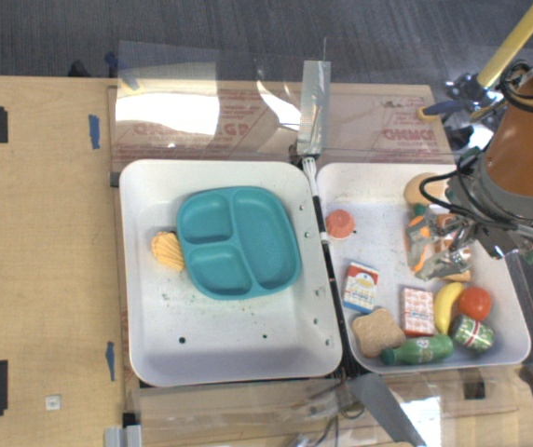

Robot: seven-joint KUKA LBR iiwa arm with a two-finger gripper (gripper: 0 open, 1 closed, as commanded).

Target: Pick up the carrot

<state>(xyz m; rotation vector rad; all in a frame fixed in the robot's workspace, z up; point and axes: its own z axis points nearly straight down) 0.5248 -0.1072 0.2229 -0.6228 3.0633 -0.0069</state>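
The carrot (416, 237) is a thin orange piece with a green end, lying in the upper right part of the right bin (378, 186). My gripper (444, 250) hangs low over that spot, right against the carrot's right side and partly covering it. The grey arm with its orange band comes in from the right edge above it. The view does not show whether the carrot sits inside the gripper.
The right bin also holds a tan round item (423, 190), a small orange ball (340, 223), two cartons (361, 287), a banana (447, 305), a tomato (476, 302), a bread slice (374, 331) and a green bottle (418, 350). The left bin holds a teal plate (239, 242) and a yellow shell (167, 249).
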